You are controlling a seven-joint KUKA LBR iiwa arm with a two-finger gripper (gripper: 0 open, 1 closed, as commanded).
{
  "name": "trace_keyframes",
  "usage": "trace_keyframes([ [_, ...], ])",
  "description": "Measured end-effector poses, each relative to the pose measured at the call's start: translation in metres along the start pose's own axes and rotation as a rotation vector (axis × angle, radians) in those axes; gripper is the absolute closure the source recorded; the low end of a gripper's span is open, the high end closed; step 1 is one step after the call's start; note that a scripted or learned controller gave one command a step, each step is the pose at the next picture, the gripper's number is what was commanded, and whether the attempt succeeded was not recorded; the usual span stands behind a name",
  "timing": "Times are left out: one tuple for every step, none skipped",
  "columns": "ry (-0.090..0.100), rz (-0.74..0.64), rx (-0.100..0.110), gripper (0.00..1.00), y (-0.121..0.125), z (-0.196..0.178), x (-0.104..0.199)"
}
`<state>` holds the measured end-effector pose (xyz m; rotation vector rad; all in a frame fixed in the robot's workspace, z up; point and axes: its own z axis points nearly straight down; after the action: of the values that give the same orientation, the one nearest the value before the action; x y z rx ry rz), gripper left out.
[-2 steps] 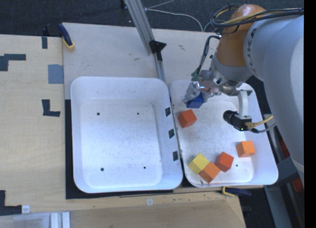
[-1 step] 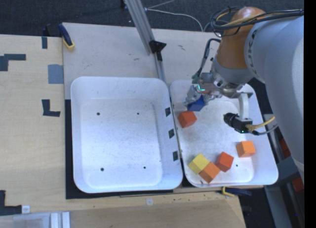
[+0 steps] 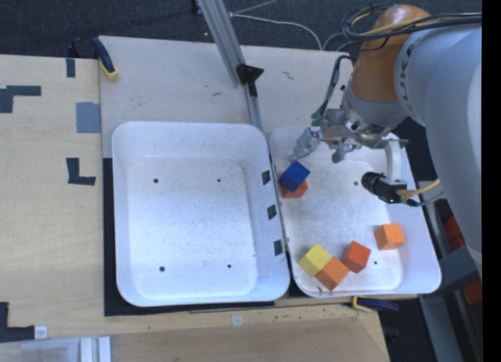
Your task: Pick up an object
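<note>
Yellow cube (image 3: 315, 258) w/ orange cubes (image 3: 356, 256); blue cube (image 3: 294, 175) farther.

Two white bins (image 3: 125, 196) (image 3: 423, 274), one blue cube (image 3: 294, 175), one yellow cube (image 3: 315, 258), four orange cubes (image 3: 389, 235) (image 3: 356, 255) (image 3: 332, 273) (image 3: 295, 190), one partly hidden under the blue at 12 o'clock

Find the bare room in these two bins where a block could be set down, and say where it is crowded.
The left bin is bare inside its four walls. In the right bin, a free patch lies mid-floor between the blue block and the yellow block. It is crowded along the near edge: yellow, two orange blocks, another orange block. The end effector hangs over the far end.
</note>
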<state>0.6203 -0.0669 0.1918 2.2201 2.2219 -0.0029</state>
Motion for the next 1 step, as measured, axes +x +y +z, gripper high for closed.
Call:
trace_keyframes([
  [0.001,-0.001,-0.003,0.00,-0.0049,0.0445,-0.0174],
])
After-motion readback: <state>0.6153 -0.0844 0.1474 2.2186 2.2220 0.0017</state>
